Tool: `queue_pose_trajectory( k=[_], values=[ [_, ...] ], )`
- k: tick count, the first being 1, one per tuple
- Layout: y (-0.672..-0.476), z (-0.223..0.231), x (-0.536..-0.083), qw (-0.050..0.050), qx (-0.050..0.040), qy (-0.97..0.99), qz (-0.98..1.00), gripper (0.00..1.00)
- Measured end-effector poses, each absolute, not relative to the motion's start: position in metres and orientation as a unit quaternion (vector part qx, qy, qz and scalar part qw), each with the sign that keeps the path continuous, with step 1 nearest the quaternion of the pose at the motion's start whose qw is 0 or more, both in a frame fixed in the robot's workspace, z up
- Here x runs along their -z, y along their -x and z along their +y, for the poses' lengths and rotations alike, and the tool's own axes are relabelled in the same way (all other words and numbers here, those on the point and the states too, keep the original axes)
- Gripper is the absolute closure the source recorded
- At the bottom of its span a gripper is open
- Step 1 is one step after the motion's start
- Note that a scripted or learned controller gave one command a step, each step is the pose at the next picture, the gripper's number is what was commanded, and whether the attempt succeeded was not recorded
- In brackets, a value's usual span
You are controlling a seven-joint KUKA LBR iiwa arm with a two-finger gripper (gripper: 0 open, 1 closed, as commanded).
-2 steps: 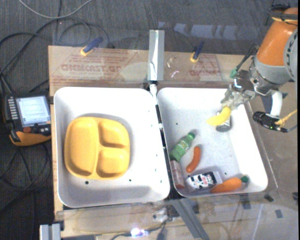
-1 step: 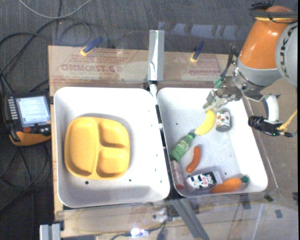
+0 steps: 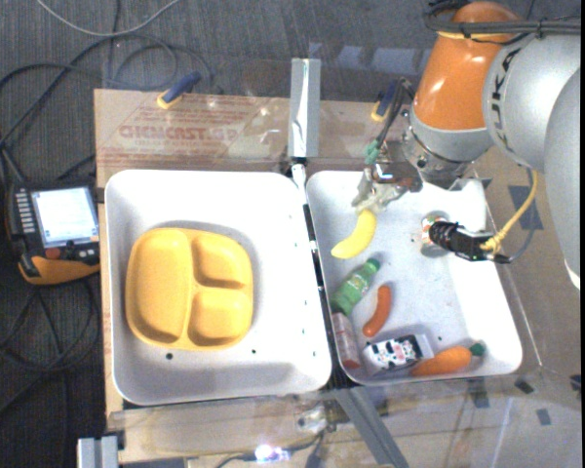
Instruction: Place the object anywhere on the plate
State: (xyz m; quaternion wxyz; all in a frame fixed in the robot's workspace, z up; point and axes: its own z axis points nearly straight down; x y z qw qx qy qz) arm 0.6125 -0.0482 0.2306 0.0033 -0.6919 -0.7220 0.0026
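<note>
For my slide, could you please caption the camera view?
The gripper meets a banana's top end in the right bin; the yellow plate waits in the left bin.

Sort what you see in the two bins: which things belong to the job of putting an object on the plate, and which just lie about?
Job: gripper, banana right below it, yellow plate in the left bin.

Lying about: green bottle, sausage, carrot, small black-and-white pack.

A small green plastic bottle [image 3: 357,284] lies tilted in the right white bin [image 3: 502,310], with an orange-red sausage [image 3: 376,309] just beside it. Along that bin's near wall lie a black-and-white packet [image 3: 395,352] and an orange carrot with a green tip [image 3: 446,360]. Left of the bench, a handheld control pad with a lit screen [image 3: 57,218] rests among black cables [image 3: 39,76].
</note>
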Motion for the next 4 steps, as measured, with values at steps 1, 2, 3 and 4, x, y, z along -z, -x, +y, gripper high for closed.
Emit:
queue_pose_trajectory(
  k=[1, 2, 3, 4],
  values=[
    [-0.571, 0.010, -0.284, 0.003, -0.0036, 0.708, -0.706, 1.00],
    [-0.580, 0.001, -0.314, 0.002, -0.0040, 0.731, -0.683, 1.00],
    [-0.550, 0.000, -0.199, 0.003, -0.0052, 0.811, -0.586, 1.00],
    [-0.515, 0.031, -0.220, 0.003, -0.0052, 0.825, -0.564, 1.00]
  ],
)
